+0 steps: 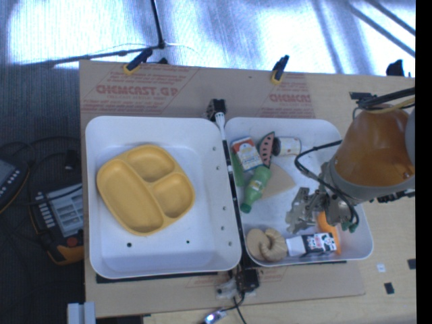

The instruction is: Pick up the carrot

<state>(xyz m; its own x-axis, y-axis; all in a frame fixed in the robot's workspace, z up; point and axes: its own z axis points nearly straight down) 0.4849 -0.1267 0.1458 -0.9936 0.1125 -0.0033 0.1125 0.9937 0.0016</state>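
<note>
Seen from above, two shallow white bins side by side on a tabletop [135, 93] covered with printed cardboard. In the left bin [202, 181], a yellow divided plate [144, 187] lying flat, well apart from everything else. In the right bin [351, 252], a jumble: a green bottle [256, 187] tilted near the dividing wall, a small carton [247, 153] just above it, a watermelon slice [269, 148] and a small jar [289, 145] near the far wall, a doughnut [266, 244] at the near edge, a black-and-white carton [314, 244] just beside it. Reaching in from the right, the grey arm with its orange band [374, 147], the pincer [305, 208] lowered into the right bin's near right part. Just right of the pincer, the carrot [329, 225], orange, lying close to the bin's right wall and partly hidden by the wrist. Impossible to tell whether the pincer is released or clenched; nothing visibly between its tips.
</note>
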